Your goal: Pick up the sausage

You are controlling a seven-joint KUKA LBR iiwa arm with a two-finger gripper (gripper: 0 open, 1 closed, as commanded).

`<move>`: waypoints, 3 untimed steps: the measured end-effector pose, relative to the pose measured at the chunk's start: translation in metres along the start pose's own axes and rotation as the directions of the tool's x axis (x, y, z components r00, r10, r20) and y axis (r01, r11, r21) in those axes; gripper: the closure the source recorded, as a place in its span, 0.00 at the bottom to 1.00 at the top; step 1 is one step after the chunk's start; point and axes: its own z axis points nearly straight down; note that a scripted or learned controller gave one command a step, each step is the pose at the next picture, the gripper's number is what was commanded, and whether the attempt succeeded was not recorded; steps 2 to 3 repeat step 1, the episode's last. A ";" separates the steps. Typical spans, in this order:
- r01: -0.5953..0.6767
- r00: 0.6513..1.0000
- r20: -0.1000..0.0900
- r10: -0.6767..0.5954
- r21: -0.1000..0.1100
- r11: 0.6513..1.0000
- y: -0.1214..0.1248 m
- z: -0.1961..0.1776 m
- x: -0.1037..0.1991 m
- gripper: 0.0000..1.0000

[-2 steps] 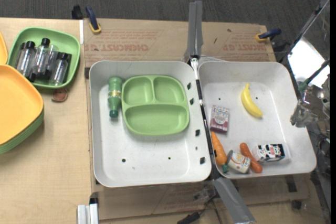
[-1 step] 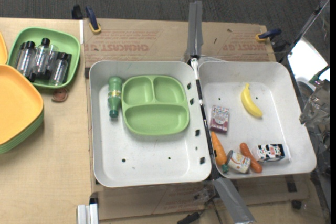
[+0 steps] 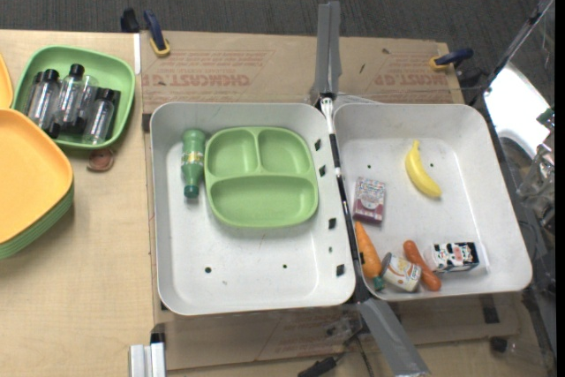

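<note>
The sausage [image 3: 417,257] is a short reddish-orange link lying at a slant near the front of the right bin [image 3: 468,124]. A small cream tub [image 3: 402,275] overlaps its lower left side. A black-and-white milk carton [image 3: 455,256] sits just to its right. An orange carrot [image 3: 366,249] lies to the left along the bin's inner wall.
In the right bin are also a yellow banana [image 3: 422,170] and a purple box [image 3: 370,199]. The left bin [image 3: 256,278] holds a green divided plate [image 3: 261,176] and a green bottle [image 3: 192,162]. Off to the left stand a green tray of bottles [image 3: 74,97] and orange plates [image 3: 31,185].
</note>
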 end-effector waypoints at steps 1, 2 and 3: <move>-0.059 0.998 0.001 0.059 0.001 0.998 0.028 -0.018 0.038 1.00; -0.059 0.998 0.001 0.059 0.001 0.998 0.028 -0.018 0.038 1.00; -0.059 0.998 0.001 0.059 0.001 0.998 0.028 -0.018 0.038 1.00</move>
